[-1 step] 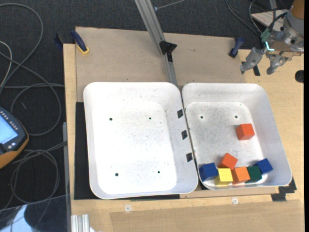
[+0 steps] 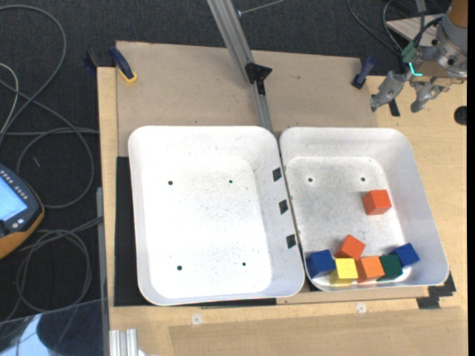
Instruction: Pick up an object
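The blocks I could pick up are all in the right bin point(image 2: 419, 170). One orange block point(image 2: 377, 201) sits by itself in the middle of that bin, closer to the right wall, with bare white floor all around it, so there is lots of room on every side. The others are bunched at the near edge of the bin: a blue block point(image 2: 320, 262) on the left, then a yellow block point(image 2: 346, 268), a second orange block point(image 2: 369, 267), a green block point(image 2: 390, 265) and another blue block point(image 2: 406, 254) on the right, with a tilted orange block point(image 2: 352, 245) just behind the yellow one. These are touching or nearly touching, and they press close to the near wall, so there is little room between them. The left bin point(image 2: 141, 199) sits right beside the right bin, and their walls meet in the middle. My hand point(image 2: 404, 97) hangs over the desk point(image 2: 185, 87) past the far right corner of the right bin, well away from the blocks. Its two fingers point(image 2: 385, 95) are spread apart with nothing between them.
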Robot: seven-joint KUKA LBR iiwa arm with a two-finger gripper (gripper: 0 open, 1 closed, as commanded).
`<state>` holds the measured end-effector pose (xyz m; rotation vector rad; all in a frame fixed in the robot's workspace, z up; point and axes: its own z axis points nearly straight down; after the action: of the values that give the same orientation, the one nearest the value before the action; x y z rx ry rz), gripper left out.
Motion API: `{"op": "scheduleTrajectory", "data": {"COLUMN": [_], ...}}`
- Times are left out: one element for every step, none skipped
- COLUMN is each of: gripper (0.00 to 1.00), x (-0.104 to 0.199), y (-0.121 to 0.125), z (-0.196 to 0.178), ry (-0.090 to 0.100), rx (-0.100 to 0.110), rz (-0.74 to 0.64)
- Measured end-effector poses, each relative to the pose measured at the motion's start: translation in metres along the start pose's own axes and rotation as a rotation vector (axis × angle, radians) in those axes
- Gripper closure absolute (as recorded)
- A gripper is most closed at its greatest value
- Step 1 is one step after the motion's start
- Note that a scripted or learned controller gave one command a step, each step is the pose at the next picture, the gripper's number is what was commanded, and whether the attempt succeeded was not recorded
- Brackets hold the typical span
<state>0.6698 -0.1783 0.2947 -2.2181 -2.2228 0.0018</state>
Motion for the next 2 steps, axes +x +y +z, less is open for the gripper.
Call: {"op": "scheduleTrajectory", "data": {"gripper": [0.00, 0.00], "x": [-0.002, 0.005], "y": [-0.002, -0.001], "z": [0.063, 0.108], "ry": [0.002, 0.001], "rx": [0.006, 0.005], "rz": [0.002, 0.001]}}
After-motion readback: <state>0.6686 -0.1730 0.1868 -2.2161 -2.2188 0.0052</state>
